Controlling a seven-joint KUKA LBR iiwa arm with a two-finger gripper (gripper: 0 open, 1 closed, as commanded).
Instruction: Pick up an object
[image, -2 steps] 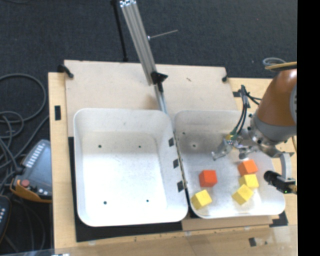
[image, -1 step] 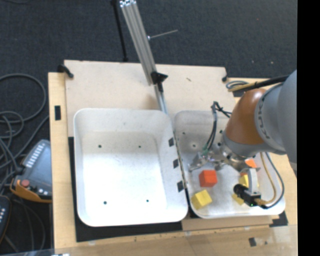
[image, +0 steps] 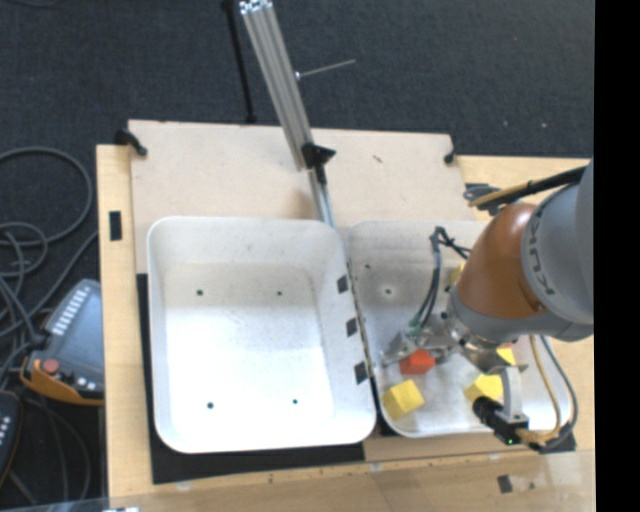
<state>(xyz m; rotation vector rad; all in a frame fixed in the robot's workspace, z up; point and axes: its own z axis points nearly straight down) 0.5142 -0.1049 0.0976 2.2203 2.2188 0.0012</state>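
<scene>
I've got the arm low over the right bin, its jaws hovering right at the orange block; I can't tell whether they're apart or together. A yellow block sits just nearer, another yellow block to the right. Looks like the grasp stage; next I'd want a firm close, then a straight lift.

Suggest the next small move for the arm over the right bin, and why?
Probably a short straight descent onto the orange-red block. The gripper sits low in the right bin right at that block, with a yellow block just below it in the picture. The wrist hides the contact, so a grasp can't be confirmed.
</scene>
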